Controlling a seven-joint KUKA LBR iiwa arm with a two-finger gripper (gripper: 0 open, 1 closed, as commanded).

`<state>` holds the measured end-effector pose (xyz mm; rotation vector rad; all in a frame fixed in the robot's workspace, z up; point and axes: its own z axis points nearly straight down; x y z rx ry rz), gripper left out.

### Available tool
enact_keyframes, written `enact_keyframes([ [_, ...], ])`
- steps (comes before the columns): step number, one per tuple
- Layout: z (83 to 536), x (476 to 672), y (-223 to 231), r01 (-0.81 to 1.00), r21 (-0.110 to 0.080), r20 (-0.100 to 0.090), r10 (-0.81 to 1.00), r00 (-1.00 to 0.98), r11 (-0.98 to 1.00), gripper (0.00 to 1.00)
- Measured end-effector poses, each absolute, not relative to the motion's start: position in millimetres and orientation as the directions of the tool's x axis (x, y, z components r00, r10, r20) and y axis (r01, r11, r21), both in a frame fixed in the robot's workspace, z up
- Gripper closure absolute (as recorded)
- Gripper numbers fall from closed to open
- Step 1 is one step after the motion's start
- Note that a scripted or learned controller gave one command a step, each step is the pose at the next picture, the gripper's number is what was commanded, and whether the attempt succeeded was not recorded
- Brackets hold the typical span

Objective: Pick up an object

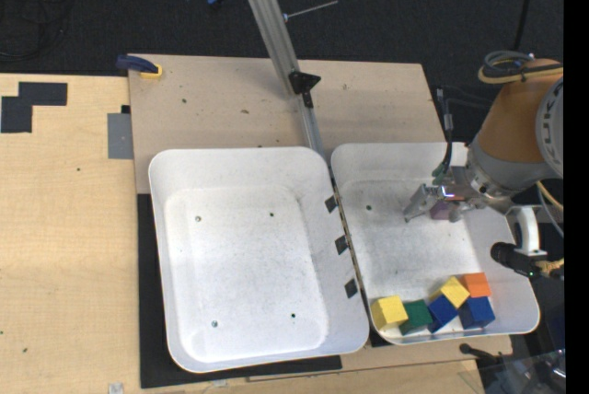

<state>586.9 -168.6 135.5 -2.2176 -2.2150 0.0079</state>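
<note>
The left bin [244, 254] has bare floor. In the right bin [405, 236], blocks crowd the near edge: yellow block [389, 310], green block [416, 317], blue block [443, 313], orange block [476, 283]. The gripper [440, 202] hangs mid-bin, fingers seemingly spread, perhaps around something purplish, though I cannot tell. Packed blocks could jam a finger or slip away.
</note>
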Motion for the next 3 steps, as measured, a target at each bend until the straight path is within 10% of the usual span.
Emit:
enact_keyframes([
  [1, 91, 587.8, -168, 1.000, -0.001, 0.001, 1.000, 0.002, -0.002, 0.00],
  [2, 101, 587.5, -169, 1.000, -0.001, 0.001, 1.000, 0.008, -0.008, 1.00],
  [3, 163, 585.7, -165, 1.000, 0.003, 0.000, 1.000, -0.001, 0.001, 1.00],
])
